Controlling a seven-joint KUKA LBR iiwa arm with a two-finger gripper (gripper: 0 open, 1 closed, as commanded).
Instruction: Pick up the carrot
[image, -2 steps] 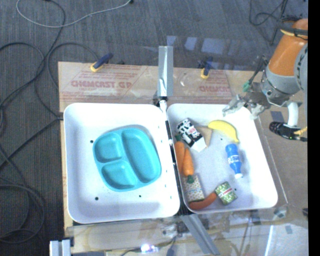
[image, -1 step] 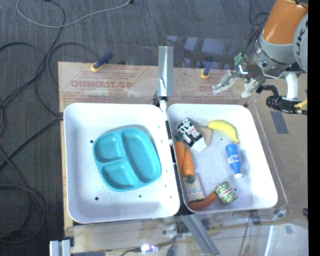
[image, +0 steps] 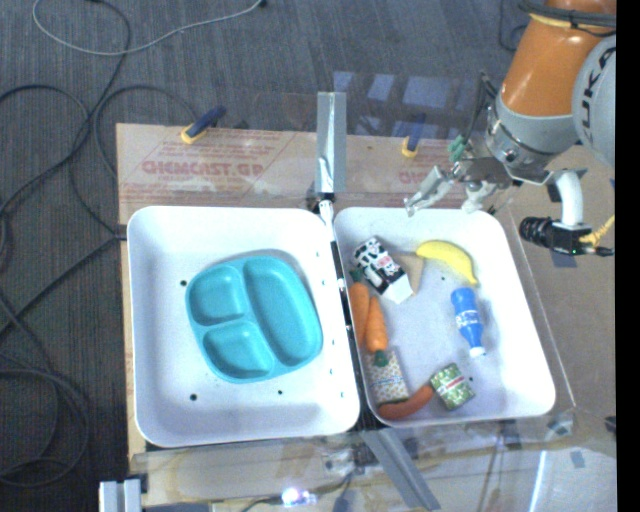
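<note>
A: The gripper (image: 448, 190) is seen spread wide, nothing held, above the right bin's (image: 525, 330) far rim.

B: The carrot (image: 373, 318) is left ungrasped against that bin's left wall; everything remains undone.

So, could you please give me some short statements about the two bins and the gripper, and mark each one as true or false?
1. The carrot lies in the right bin, near its left wall. True.
2. The gripper holds the carrot. False: it hangs above the right bin's far rim, with nothing between its fingers.
3. The blue divided tray sits in the left bin. True.
4. The banana lies in the left bin. False: it is in the right bin, near the far wall.
5. The blue bottle touches the carrot. False: bare bin floor lies between them.
</note>
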